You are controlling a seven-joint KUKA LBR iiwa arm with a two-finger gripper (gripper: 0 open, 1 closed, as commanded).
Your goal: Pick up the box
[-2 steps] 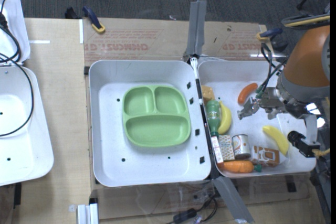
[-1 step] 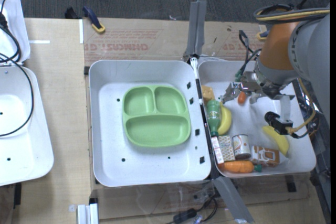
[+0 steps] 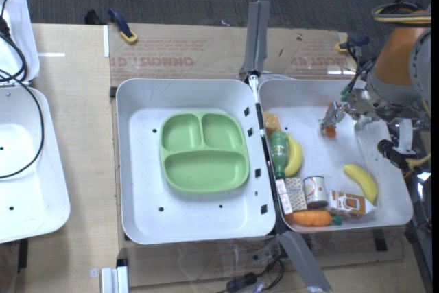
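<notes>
Orange-and-white box (image 3: pixel 348 203), lying flat, right bin (image 3: pixel 312 110)

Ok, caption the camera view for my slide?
Hand hovering in right bin, box lying untouched near its front; green plate in left bin.

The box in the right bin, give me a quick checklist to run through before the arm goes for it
1. Box in sight: ok, lying near the right bin's front wall.
2. Gripper over the box: not ok, it sits near the bin's back, well away from it.
3. Fingers open for a grasp: cannot tell.
4. Room around the box: not ok, the can and carrot crowd its left side, and a banana lies just behind it.
5. Box lying flat: cannot tell at this size.
6. Already gripped: not ok, nothing shows between the fingers.
</notes>
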